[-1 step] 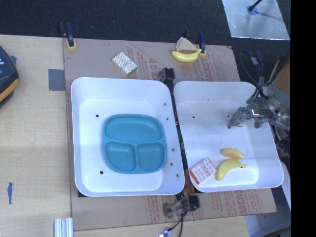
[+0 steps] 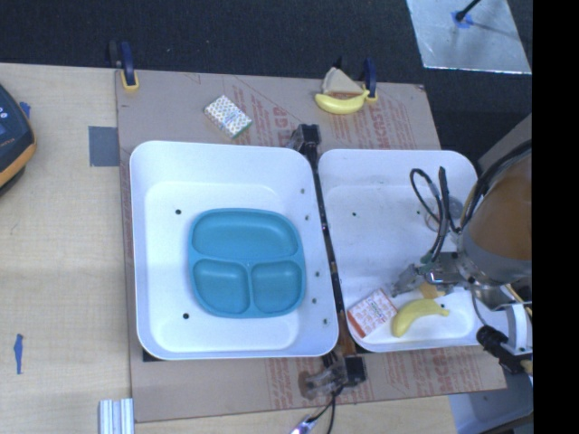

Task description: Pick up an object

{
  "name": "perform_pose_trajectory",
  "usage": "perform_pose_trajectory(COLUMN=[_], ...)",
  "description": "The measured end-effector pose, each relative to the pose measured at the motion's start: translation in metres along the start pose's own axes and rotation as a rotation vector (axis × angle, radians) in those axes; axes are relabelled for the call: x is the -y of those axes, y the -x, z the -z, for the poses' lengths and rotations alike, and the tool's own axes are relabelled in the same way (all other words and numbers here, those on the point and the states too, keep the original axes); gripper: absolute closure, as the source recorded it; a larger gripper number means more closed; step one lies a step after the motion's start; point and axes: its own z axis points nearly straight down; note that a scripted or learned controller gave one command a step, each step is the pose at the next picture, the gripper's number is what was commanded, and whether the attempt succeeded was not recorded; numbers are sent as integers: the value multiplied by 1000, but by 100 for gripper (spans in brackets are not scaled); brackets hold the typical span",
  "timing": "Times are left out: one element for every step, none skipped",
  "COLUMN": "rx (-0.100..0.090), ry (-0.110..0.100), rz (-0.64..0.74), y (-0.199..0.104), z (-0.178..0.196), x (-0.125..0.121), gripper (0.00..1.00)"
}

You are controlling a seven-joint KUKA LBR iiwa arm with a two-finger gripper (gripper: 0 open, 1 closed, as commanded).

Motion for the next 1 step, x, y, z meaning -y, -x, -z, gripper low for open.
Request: perform_pose_trajectory(rx=[2], ry=[4], rz=[-3], y=[53], z=[2], x=[5], gripper=[0])
